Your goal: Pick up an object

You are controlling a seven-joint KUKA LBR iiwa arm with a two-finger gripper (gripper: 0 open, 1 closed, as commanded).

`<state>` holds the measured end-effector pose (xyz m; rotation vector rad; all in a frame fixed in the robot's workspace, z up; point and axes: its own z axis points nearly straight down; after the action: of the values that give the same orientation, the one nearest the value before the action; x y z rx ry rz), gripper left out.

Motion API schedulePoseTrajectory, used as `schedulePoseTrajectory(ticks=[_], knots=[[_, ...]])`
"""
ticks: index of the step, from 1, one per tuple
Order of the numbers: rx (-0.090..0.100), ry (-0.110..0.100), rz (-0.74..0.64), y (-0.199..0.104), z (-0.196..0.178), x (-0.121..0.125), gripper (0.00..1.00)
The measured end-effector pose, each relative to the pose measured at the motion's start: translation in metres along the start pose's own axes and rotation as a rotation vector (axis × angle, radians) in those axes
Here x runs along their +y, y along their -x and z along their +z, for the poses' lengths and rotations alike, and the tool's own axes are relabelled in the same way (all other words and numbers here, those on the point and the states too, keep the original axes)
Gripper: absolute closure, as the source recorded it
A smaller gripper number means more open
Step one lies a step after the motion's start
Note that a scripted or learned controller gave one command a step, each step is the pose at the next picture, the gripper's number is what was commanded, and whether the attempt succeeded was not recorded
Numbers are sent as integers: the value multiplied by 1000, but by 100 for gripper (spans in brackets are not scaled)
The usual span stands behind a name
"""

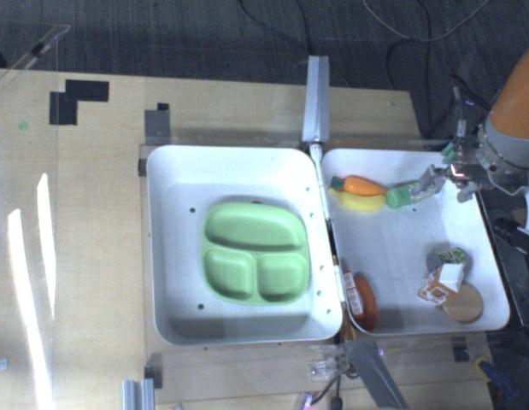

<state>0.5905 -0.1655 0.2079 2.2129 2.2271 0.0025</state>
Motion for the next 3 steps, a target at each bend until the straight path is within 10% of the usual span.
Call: schedulePoseTrajectory(ticks=[1, 2, 3], knots=[[-1, 2, 4, -9, 111, 72, 0], [-1, 6, -214, -31, 121, 34, 0], [0, 13, -216, -33, 109, 37, 100]])
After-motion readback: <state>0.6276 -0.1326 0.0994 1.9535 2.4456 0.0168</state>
